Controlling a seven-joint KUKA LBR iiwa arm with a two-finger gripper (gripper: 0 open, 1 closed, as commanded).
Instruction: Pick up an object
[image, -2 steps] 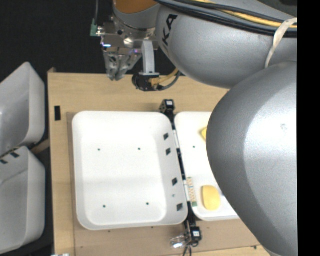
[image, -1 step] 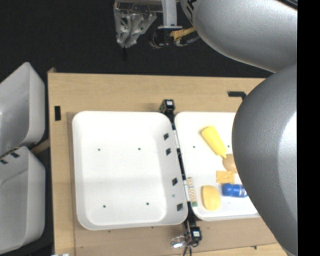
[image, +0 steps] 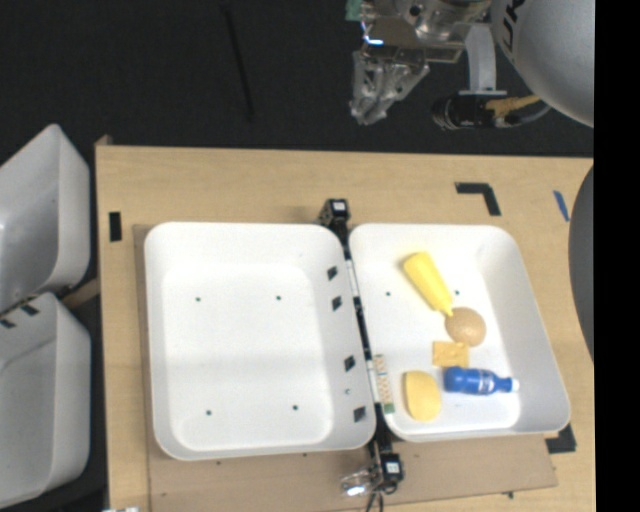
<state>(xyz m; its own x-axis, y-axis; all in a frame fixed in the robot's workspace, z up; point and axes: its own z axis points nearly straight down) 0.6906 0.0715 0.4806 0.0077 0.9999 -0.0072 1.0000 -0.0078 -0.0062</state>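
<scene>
Trouble looks likeliest in the right bin (image: 530, 300); bottle (image: 478, 381), cracker (image: 449, 353) and ball (image: 465, 326) crowd together, so fingers (image: 383, 93), whose spread I cannot tell, may nudge neighbours.

Even, fairly bright light falls from above on the bench (image: 300, 170), and the two white bins, the left bin (image: 240, 340) and the right bin (image: 500, 300), glare close to washed out, their floors showing soft grey shading along the walls. Shadows are faint and short. The background above the bench is near black. The picture is slightly soft and grainy, the gripper (image: 378, 95) blurred
</scene>
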